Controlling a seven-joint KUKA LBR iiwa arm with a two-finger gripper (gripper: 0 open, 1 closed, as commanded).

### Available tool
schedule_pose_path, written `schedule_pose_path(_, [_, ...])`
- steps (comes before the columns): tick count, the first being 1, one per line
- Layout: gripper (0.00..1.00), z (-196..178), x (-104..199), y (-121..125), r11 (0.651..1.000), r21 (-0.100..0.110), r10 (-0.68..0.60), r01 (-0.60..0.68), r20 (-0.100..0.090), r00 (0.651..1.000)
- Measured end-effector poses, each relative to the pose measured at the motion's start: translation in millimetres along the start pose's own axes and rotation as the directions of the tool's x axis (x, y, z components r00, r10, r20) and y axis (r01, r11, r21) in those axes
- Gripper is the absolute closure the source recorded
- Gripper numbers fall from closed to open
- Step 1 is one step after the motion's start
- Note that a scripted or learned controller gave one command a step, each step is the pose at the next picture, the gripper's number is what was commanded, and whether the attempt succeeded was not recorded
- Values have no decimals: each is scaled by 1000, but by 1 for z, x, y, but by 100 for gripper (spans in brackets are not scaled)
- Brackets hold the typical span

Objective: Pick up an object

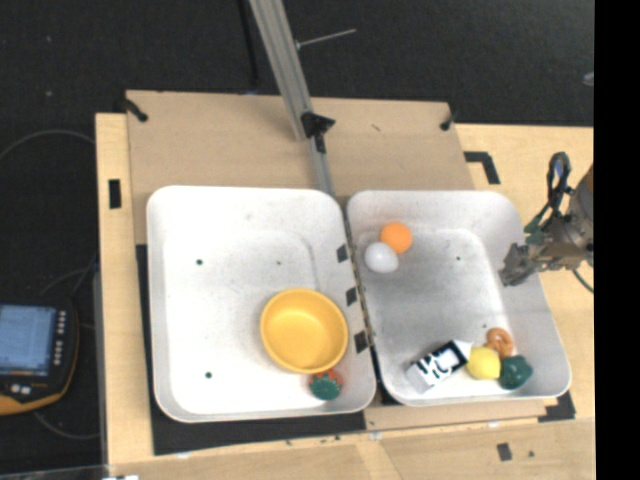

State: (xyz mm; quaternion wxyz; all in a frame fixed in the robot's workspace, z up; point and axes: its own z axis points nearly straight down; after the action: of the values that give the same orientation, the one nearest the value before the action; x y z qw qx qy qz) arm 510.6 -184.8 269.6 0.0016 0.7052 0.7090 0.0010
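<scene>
Plainly, you have several candidates, since the task names no particular object. In the right bin (520,218) an orange ball (397,237) sits touching a white ball (380,258) near the bin's upper left, well apart from the cluster at the lower right corner — a black-and-white box (437,365), a yellow ball (484,364), a small orange ring-shaped piece (499,342) and a dark green lump (516,372), all crowded together. The left bin (200,228) holds a yellow bowl (304,330) with a small green and red thing (326,384) just beside its lower rim. The gripper (520,263) hangs at the right bin's right edge, above the wall, with nothing between the jaws that you can see; whether the jaws stand apart or together I cannot tell, as that part is dark and blurred. My judgement: the two balls look light, smooth and hard, so they will likely roll away or squirt out if pinched off-centre — close across the widest part, squarely from above. The box looks stiff and flat-sided, probably the surest hold, taken across its short width, though its neighbours crowd it. The bowl seems light but wide; you would have to pinch its rim.
</scene>
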Motion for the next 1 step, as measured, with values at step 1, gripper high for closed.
schedule_pose_path(1, [100,14,46,23,1000,4,-1,1,-1,1000])
